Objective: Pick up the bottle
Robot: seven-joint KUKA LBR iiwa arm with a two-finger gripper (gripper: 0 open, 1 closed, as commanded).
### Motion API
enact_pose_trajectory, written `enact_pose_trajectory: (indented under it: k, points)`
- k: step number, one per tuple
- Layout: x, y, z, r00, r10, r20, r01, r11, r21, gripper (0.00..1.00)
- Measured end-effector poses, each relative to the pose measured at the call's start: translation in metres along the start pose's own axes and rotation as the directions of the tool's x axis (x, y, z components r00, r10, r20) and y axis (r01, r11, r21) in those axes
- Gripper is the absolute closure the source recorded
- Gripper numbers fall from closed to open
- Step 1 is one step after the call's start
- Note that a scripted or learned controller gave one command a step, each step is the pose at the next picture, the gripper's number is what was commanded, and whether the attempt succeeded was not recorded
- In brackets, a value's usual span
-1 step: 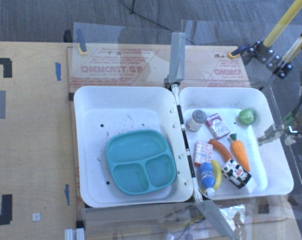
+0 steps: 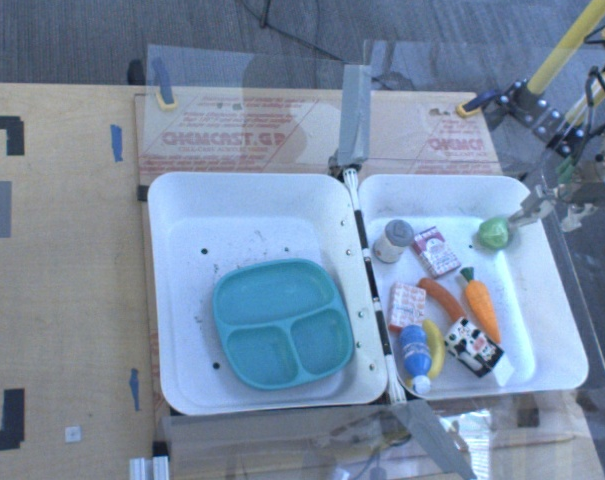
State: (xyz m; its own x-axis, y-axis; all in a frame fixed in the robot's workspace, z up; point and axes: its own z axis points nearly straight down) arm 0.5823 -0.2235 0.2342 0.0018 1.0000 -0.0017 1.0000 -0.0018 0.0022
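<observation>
Bottle (image 2: 414, 353) lies well apart from gripper (image 2: 538, 206), at right bin's (image 2: 567, 298) near edge, touching banana (image 2: 434, 349); can't tell jaw state; crowding could cause wrong grab or slip, imo.

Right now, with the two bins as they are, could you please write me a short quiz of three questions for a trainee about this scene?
1. True or false: the blue bottle lies in the right bin, near its front left corner.
2. Which object touches the bottle? A) the yellow banana B) the green ball C) the grey can
3. Fill the gap: the teal divided plate sits in the ____ bin.

Key
1. True.
2. A. The banana lies against the bottle's right side; the ball and the can are toward the back of the bin.
3. left
</observation>
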Motion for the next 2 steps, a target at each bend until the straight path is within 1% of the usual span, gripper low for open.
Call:
enact_pose_trajectory:
  k: [1,2]
  points:
    - [0.039,0.031,0.115,0.999,-0.052,0.000,0.052,0.999,-0.001,0.00]
    - [0.116,-0.002,0.145,0.997,0.073,-0.001,-0.073,0.997,-0.005,0.00]
